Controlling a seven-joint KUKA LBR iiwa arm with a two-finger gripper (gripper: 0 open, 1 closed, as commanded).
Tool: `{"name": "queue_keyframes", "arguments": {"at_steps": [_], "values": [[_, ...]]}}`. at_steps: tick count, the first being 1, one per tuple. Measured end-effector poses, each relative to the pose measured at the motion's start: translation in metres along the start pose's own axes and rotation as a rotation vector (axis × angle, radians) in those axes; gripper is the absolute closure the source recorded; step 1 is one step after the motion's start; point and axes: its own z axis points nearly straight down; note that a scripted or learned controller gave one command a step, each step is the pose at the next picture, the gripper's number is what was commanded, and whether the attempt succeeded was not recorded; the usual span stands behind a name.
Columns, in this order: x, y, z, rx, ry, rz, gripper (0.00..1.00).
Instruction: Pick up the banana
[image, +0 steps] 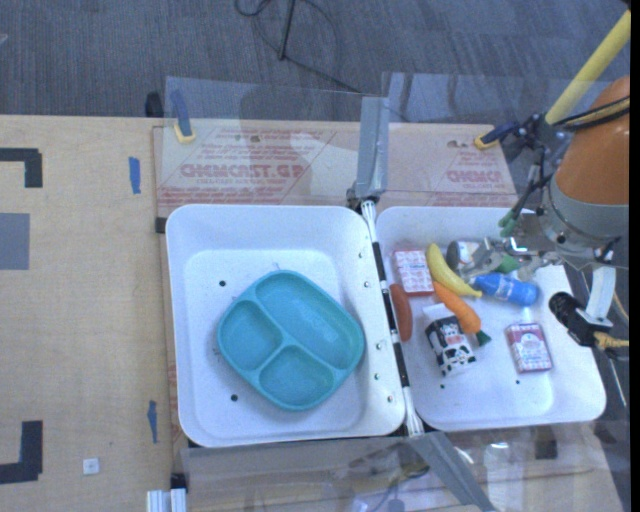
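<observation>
- The banana (447, 272) I'm after is yellow, curved and unpeeled.
- It lies flat in my right bin, slanting, just above the carrot.

Grey carpet floor (120, 50) beyond a wooden bench (70, 330).

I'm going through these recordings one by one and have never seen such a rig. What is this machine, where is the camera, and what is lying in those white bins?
One fixed camera looks down at a slant on a bench with two shallow white bins. The grey and orange robot arm reaches in from the right; its gripper hangs over the right bin, close to the banana, with nothing seen between its fingers. That bin also holds a carrot, a blue bottle, two small red boxes and a black-and-white cow-patterned thing. The left bin holds a teal divided plate.
</observation>
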Motion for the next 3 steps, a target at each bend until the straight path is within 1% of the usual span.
{"name": "queue_keyframes", "arguments": {"at_steps": [1, 2, 3], "values": [[0.013, 0.061, 0.109, -0.015, -0.004, -0.041, 0.00], [0.013, 0.063, 0.097, -0.020, -0.002, -0.040, 1.00], [0.075, 0.093, 0.003, -0.003, -0.002, -0.034, 1.00]]}}
